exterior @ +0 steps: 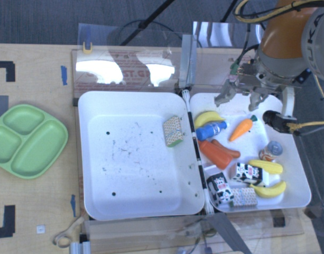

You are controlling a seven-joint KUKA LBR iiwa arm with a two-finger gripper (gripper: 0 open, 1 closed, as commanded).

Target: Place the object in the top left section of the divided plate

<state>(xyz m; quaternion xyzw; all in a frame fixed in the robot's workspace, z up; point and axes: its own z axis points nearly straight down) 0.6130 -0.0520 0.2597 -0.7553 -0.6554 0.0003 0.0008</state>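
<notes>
A green divided plate (pixel 25 139) lies on the wooden bench at the far left, with two small sections at its top and one long section below. My gripper (pixel 238 97) hangs over the back of the right bin (pixel 302 181), open, with nothing between its fingers. Just under it lie a yellow banana (pixel 205 118), a blue bottle (pixel 210 130) and an orange carrot (pixel 241 129). A patterned sponge (pixel 173 130) rests in the left bin (pixel 98 194) near its right wall.
The right bin also holds an orange-red bottle (pixel 220 152), two more bananas (pixel 267 178), black-and-white cartons (pixel 220 187) and a small jar (pixel 271 150). A clear panel (pixel 130 62) stands behind the left bin. Bare bench lies between the plate and the left bin.
</notes>
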